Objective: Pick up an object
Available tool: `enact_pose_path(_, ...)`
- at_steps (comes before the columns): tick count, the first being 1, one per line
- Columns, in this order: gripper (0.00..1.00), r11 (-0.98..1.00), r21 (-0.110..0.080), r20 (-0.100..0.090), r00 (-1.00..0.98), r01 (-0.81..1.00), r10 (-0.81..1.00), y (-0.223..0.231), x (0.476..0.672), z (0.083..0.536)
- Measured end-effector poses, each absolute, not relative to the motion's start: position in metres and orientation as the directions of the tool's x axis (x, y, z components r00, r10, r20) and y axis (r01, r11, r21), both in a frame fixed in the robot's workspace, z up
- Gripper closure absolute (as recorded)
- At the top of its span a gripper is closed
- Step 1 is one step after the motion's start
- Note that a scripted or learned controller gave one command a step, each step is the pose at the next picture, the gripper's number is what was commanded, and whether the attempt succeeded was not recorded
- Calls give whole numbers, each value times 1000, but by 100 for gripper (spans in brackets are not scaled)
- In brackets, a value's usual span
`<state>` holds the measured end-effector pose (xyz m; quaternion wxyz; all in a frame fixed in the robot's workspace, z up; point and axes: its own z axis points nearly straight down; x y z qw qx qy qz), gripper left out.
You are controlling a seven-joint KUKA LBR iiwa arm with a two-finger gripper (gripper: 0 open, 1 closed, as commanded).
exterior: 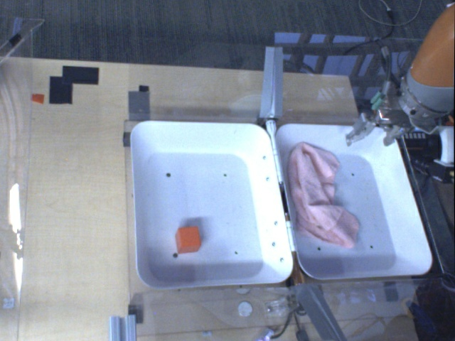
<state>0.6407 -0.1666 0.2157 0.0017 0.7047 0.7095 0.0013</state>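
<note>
Pink cloth (320, 194) near orange block (188, 239)

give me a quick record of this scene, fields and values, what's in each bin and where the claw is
left bin: shallow white plastic bin holding a small orange cube-shaped block near its front left
right bin: shallow white plastic bin holding a crumpled pink cloth along its left side
claw: two-finger claw over the right bin's far right corner, apart from the cloth
claw fingers: spread, nothing between them
task status: nothing picked up yet

No readable text or labels
</note>
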Motion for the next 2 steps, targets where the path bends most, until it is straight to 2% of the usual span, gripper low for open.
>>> enact_pose_path(1, 0, 211, 5, -1, -211, 977, 977, -123, 670, 144)
enact_pose_path(2, 0, 271, 14, -5, -271, 963, 963, -112, 650, 91)
